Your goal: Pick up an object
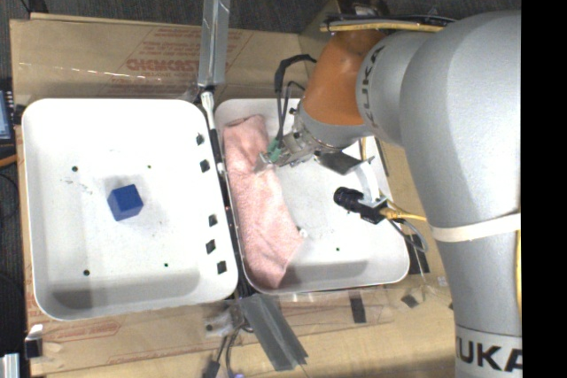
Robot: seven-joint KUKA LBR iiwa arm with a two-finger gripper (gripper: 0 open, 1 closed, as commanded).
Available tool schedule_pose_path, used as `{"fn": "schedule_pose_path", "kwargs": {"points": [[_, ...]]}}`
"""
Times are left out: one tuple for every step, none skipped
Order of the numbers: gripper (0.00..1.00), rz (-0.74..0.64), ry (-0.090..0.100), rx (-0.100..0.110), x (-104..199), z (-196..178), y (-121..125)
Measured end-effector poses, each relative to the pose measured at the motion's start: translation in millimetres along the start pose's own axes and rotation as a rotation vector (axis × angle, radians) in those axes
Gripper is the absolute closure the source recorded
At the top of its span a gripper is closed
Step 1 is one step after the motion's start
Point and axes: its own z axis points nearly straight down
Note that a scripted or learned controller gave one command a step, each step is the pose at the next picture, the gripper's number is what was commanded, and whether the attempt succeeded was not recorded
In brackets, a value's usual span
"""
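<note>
Left bin (35, 190): 1 blue cube (126, 201). Right bin (354, 254): 1 pink towel (261, 212). Gripper (276, 155) at towel, open/closed can't tell. Arm (461, 146) reads "KUKA".

The arm (461, 146) runs off the bottom edge, and behind it we lose the right rim and upper right corner of the right bin (354, 266). Where the gripper (276, 155) meets the pink cloth (261, 217), the detail is too small for us to tell whether they touch. We cannot identify the dark specks (74, 169) in the left bin (53, 235). The red lettering (173, 65) on the cardboard (80, 40) is too faint to read, and the bins cover most of that sheet.
</note>
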Motion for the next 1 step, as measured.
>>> {"fn": "schedule_pose_path", "kwargs": {"points": [[1.0, -0.25, -0.002, -0.003, 59.7, -89.7, 65.5]]}}
